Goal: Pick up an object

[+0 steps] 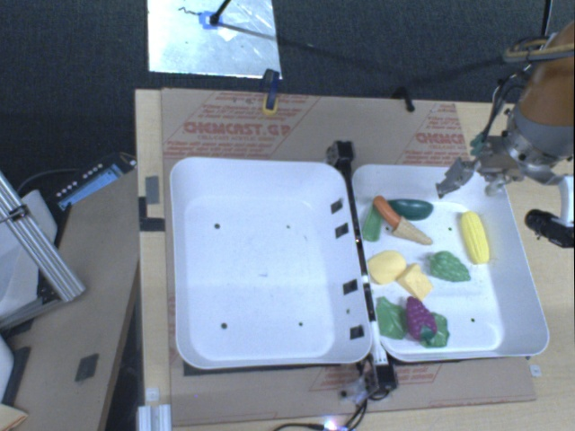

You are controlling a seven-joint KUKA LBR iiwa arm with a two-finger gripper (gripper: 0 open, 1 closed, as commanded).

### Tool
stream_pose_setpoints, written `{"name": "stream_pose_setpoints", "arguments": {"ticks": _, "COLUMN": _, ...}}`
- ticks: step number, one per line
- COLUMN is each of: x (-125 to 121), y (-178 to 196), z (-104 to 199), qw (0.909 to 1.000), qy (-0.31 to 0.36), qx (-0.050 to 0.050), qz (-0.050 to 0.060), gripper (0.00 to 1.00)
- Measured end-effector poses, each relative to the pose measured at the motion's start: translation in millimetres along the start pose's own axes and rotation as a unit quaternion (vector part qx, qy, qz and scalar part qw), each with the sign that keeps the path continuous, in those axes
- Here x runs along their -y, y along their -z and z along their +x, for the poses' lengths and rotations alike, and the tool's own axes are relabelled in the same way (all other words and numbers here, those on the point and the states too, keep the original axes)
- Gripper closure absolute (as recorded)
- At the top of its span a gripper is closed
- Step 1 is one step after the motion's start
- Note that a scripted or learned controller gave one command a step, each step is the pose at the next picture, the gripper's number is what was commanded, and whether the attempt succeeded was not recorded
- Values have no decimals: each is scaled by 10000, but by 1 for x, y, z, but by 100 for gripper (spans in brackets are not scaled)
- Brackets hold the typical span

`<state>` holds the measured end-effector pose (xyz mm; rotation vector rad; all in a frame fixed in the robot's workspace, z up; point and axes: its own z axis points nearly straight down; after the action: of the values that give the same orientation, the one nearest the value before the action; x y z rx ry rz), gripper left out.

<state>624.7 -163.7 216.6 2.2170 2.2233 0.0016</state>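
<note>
Robotics laboratory test cell. A worktop [108, 268] covered with printed cardboard sheeting [243, 124] carries two shallow white bins [260, 259] joined by black clips [340, 206]. Toy plastic foods [413, 285] serve as test objects. Aluminium framing [36, 250], loose cabling [359, 57] and dark carpet [72, 61] surround the station.

Two shallow white bins sit side by side on a bench. The right bin [517, 268] holds toy food: a corn cob [474, 237], carrot [387, 212], purple grapes [420, 317] and green leaves. The gripper [473, 175] hovers at the frame's upper right, above the bin's far edge.
</note>
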Motion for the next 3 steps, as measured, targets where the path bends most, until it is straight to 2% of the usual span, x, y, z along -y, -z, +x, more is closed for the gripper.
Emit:
{"name": "stream_pose_setpoints", "arguments": {"ticks": 1, "x": -17, "y": -70, "z": 70, "qw": 10000, "qy": 38, "qx": -21, "qz": 24, "gripper": 0}}
{"name": "stream_pose_setpoints", "arguments": {"ticks": 2, "x": -43, "y": -109, "z": 78, "qw": 10000, "qy": 5, "qx": 4, "qz": -77, "gripper": 0}}
{"name": "stream_pose_setpoints", "arguments": {"ticks": 3, "x": -42, "y": -103, "z": 78, "qw": 10000, "qy": 15, "qx": 8, "qz": -56, "gripper": 100}}
